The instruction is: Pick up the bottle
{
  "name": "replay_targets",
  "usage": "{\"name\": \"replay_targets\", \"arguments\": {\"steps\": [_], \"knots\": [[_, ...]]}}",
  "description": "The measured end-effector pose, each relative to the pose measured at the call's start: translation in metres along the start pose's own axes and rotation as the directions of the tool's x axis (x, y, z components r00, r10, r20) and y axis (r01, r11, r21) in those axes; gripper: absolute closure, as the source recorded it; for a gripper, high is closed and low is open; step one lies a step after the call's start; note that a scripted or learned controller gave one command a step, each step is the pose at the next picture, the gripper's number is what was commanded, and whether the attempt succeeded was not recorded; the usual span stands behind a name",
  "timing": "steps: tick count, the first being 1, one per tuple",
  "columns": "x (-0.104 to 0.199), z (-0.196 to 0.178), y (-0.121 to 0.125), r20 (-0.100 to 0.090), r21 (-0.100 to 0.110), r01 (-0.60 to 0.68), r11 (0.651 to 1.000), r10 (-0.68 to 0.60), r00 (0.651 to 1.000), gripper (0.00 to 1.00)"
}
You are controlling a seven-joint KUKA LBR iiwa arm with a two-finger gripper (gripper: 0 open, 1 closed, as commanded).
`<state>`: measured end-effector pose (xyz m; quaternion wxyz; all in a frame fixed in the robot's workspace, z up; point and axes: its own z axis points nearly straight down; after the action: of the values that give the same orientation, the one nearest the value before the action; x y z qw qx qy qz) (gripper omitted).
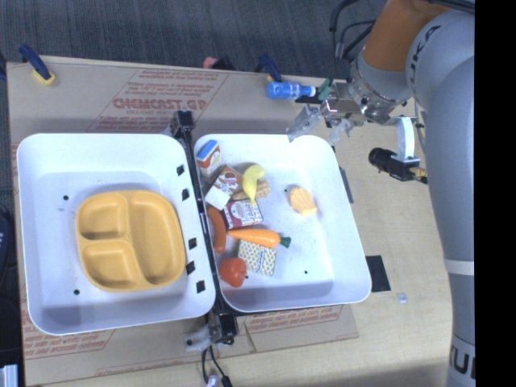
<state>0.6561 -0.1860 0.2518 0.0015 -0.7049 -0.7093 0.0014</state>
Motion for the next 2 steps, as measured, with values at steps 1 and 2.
{"name": "replay_targets", "arguments": {"steps": [1,2], "knots": [[0.001,-0.010,0.000,0.000,0.002,0.006,1.000,-0.006,1.000,1.00],[-0.025,-0.008,-0.132,0.000,0.000,0.299,0.954,-0.299,0.954,1.00]]}}
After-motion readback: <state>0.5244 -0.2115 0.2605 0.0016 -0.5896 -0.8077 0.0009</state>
